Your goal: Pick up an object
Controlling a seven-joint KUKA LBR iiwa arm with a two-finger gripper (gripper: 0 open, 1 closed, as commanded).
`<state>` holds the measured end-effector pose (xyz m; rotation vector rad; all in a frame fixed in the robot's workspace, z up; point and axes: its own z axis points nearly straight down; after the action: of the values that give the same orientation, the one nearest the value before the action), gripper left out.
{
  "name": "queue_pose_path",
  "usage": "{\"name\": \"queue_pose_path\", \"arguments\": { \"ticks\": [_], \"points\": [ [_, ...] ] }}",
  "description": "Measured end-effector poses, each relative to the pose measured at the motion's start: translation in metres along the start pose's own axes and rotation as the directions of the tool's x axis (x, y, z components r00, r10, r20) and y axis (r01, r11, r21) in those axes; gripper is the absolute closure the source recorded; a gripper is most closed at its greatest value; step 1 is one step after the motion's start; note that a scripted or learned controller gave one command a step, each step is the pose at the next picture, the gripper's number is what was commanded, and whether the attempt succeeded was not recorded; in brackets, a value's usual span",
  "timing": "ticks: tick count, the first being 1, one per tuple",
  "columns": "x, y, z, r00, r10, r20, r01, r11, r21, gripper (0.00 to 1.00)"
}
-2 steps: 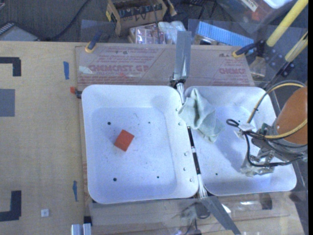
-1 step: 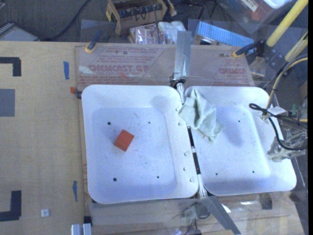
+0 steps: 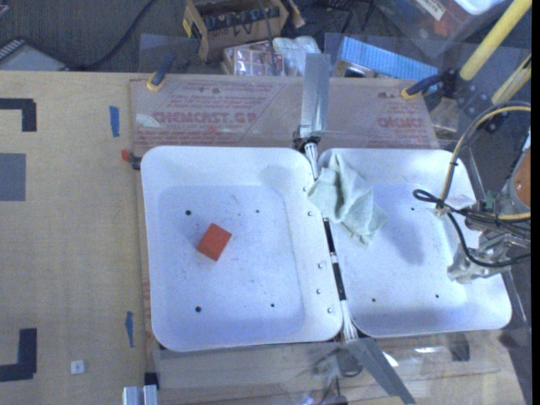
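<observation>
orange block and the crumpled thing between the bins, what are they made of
Orange block: looks like solid wood or plastic, matte, with crisp flat faces. Cloth: soft pale green fabric, judging by its limp folds draped over the right bin edge.

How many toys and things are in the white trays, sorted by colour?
Orange: 1, the small orange block in the left white bin.
Pale green: 1, the crumpled pale green cloth draped over the right white bin's left edge.
Total: 2.

Orange block (image 3: 214,242) — left bin, pale crumpled cloth (image 3: 346,199) — right bin
</observation>
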<state>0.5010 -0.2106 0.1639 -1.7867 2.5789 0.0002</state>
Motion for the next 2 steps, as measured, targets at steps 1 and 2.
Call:
{"name": "queue_pose_path", "arguments": {
  "ticks": [1,2],
  "points": [
    [0.018,0.015,-0.025,0.958,-0.286,0.000,0.286,0.958,0.002,1.00],
    [0.018,0.014,-0.272,0.907,-0.422,-0.001,0.422,0.907,0.000,1.00]
  ]
}}
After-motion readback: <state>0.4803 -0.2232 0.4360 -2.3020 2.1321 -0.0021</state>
